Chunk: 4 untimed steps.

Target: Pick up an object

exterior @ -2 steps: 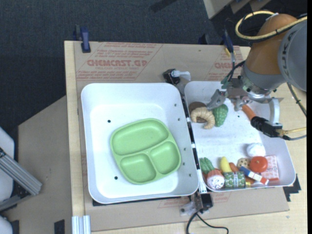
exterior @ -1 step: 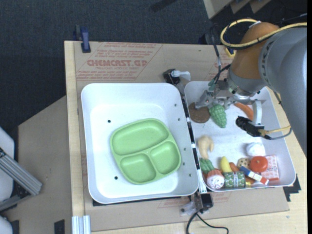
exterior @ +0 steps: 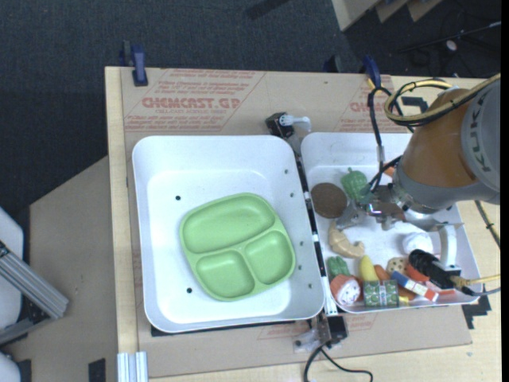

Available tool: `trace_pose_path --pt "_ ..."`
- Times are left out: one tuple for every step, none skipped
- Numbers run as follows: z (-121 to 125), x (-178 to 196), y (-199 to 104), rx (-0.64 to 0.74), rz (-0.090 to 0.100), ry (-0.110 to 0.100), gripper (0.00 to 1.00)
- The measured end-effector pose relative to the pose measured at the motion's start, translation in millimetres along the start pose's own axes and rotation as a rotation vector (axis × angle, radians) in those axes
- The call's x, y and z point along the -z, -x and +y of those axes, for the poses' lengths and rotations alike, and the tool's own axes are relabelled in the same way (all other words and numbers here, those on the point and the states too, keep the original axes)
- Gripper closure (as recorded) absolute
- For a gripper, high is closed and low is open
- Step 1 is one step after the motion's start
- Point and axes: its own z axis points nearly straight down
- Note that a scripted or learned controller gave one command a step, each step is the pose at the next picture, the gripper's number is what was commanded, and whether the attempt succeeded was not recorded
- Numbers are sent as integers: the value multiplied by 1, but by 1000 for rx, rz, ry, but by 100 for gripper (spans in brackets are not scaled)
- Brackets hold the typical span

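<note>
Toys (exterior: 374,281) crowd the right bin (exterior: 334,146), mostly toward its near edge. Above its middle hangs the gripper (exterior: 375,212); I cannot tell its state. A green divided plate (exterior: 237,247) lies mid left bin (exterior: 159,181).

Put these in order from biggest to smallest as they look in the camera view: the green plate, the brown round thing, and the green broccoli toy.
1. Green plate, by far the biggest.
2. Brown round thing.
3. Green broccoli toy, slightly smaller, though the arm partly hides it, so this is close.
</note>
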Motion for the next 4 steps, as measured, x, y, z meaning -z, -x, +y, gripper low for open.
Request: trace_pose_path --pt "54 -31 9 6 -2 13 0" --pt "87 -29 6 6 -4 16 0" --pt "88 -16 5 4 -4 22 100" --pt "26 73 -76 11 2 10 100"
